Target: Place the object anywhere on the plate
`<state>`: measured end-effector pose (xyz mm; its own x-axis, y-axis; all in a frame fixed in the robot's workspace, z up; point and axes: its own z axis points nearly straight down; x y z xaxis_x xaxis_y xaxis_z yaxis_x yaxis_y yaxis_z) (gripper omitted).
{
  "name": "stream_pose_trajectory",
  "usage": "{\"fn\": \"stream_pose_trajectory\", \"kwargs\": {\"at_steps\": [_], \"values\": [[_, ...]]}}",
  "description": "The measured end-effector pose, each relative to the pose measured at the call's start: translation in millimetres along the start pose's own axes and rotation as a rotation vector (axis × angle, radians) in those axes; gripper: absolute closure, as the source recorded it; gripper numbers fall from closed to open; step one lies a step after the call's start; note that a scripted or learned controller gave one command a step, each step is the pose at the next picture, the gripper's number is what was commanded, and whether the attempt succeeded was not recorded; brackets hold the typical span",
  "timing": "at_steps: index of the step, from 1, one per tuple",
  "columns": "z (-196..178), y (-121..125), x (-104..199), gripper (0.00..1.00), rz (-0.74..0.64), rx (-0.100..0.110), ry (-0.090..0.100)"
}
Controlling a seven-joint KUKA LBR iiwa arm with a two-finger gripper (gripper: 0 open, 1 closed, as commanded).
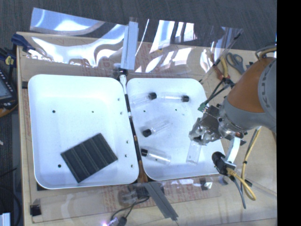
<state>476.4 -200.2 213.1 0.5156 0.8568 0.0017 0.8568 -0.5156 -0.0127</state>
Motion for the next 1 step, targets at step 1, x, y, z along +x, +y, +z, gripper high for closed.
{"fn": "stream_pose_trajectory", "kwargs": {"at_steps": [1], "values": [[-18.6, -10.8, 102.3, 1.0, 0.043, -0.008, -0.002]]}}
